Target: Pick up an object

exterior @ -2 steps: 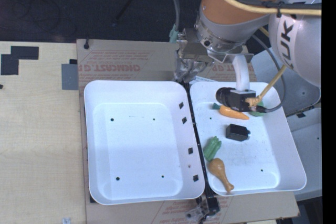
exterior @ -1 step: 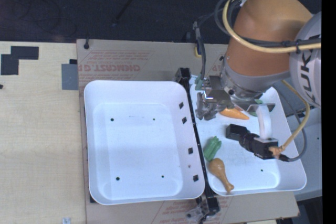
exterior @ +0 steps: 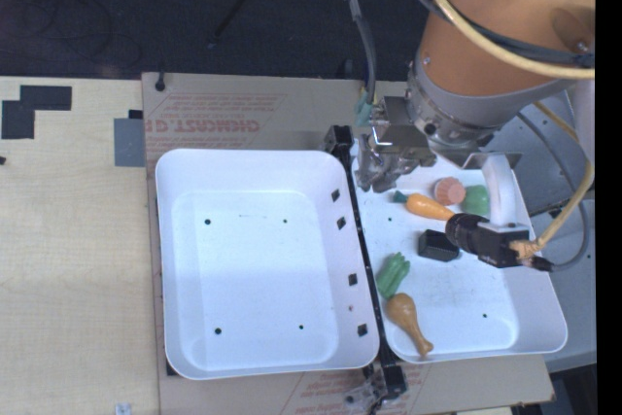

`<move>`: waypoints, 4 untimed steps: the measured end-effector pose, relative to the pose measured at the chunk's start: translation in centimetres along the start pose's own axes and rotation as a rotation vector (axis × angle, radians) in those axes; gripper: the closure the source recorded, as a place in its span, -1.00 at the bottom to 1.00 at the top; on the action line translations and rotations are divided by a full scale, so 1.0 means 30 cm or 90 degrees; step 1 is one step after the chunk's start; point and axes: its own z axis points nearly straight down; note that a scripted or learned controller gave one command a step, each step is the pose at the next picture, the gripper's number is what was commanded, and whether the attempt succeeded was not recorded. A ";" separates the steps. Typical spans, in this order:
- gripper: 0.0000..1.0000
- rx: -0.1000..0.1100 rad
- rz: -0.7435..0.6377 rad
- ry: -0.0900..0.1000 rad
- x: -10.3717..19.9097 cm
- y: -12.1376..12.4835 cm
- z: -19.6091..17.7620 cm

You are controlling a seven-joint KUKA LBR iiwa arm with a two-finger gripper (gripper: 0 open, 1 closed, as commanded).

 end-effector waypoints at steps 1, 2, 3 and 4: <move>1.00 0.001 0.002 -0.001 0.069 0.080 -0.173; 1.00 0.012 0.005 -0.004 0.046 -0.084 0.111; 1.00 0.004 0.003 -0.002 0.062 0.025 0.050; 1.00 0.005 0.002 -0.002 0.087 0.024 -0.002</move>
